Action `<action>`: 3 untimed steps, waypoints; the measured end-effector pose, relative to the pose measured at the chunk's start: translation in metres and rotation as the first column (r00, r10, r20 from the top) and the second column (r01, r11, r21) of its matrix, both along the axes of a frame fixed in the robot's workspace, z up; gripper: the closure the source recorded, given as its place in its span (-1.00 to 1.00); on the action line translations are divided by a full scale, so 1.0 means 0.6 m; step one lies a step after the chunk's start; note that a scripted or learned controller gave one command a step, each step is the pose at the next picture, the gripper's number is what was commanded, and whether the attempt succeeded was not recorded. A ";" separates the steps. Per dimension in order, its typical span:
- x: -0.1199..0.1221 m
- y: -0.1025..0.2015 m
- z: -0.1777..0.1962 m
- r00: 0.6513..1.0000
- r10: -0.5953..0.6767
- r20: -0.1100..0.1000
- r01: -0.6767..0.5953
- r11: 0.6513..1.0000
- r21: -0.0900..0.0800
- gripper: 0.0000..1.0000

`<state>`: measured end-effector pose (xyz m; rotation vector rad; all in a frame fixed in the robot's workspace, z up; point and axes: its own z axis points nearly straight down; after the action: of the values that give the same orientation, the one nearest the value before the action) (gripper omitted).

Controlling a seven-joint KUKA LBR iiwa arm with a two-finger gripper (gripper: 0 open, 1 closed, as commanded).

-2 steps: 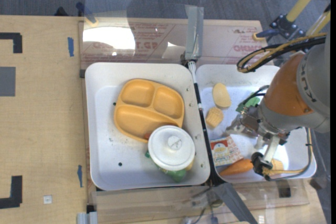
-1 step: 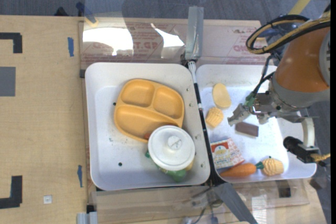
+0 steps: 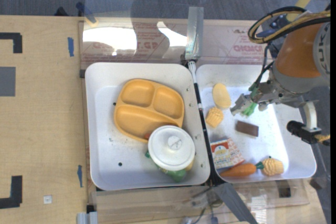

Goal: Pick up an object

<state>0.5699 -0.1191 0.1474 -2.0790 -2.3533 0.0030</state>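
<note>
Tool (image 3: 247, 107) sits low in the right bin (image 3: 302, 165), something green (image 3: 250, 109) at its tip; can't tell the grip. Brown block (image 3: 247, 128) lies just below it, yellow potato (image 3: 221, 95) nearby.

The arm (image 3: 302, 55) is grey, with a wide orange band just above the wrist. The orange part is round and smooth, and it has a soft shine. On its right side some dark letters are seen, but they are cut by the edge and cannot be read. Black and yellow cables (image 3: 273, 21) make a loop over the top of the arm, on its left side. Below the band the wrist is grey metal. The gripper (image 3: 247, 106) is silver-grey, with small angular metal parts and a little green at the tip. A white piece with a black end (image 3: 307, 126) stands out below the wrist.
</note>
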 end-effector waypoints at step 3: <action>0.017 -0.089 -0.102 0.992 -0.123 0.008 0.123 0.992 0.000 -1.00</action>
<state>0.5803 -0.1726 0.0865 -2.2243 -2.2248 -0.0050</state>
